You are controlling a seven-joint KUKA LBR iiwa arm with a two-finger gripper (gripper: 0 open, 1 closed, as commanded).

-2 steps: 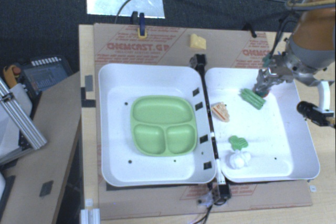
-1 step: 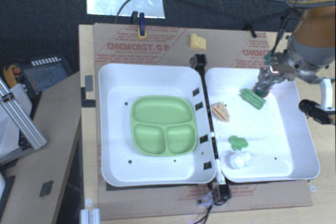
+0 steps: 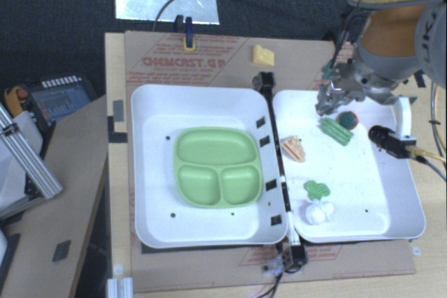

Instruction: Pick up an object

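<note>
Gripper [image 3: 328,107] hovers just left of green cylinder [image 3: 336,131]; finger spread unclear, maybe blurred. Center above it, descend straight.

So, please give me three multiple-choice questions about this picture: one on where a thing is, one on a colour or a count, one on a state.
1. Where does the green tray lie?
A. In the left bin
B. In the right bin
C. On the bench outside the bins

2. What colour is the lowest item in the right bin, the ball?
A. Red
B. White
C. Black

3. How does the tray stand?
A. Upside down
B. On its edge
C. Flat, with its compartments facing up

Answers:
1. A, the tray sits in the middle of the left bin.
2. B, the ball under the small green piece is white.
3. C, its three compartments are open to the camera.
</note>
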